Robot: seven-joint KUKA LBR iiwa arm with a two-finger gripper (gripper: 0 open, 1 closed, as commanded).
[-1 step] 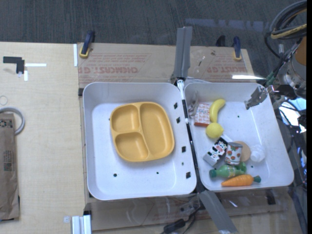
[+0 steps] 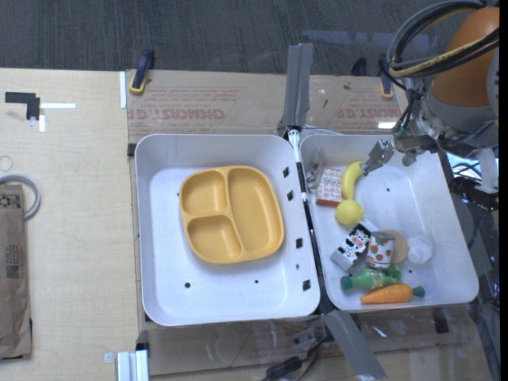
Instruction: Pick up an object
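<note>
The gripper [image 2: 379, 154], its opening not discernible, is seen just right of the banana [image 2: 351, 179], above the lemon [image 2: 348, 212], inside the right bin [image 2: 452, 228].

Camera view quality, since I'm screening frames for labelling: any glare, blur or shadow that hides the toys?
Camera view: even, soft lighting; mild glare on the right bin floor washes out a pale, clear item; the yellow plate and carrot are sharp; the gripper and arm look slightly soft; the small clustered toys' details are too small to read.
</note>
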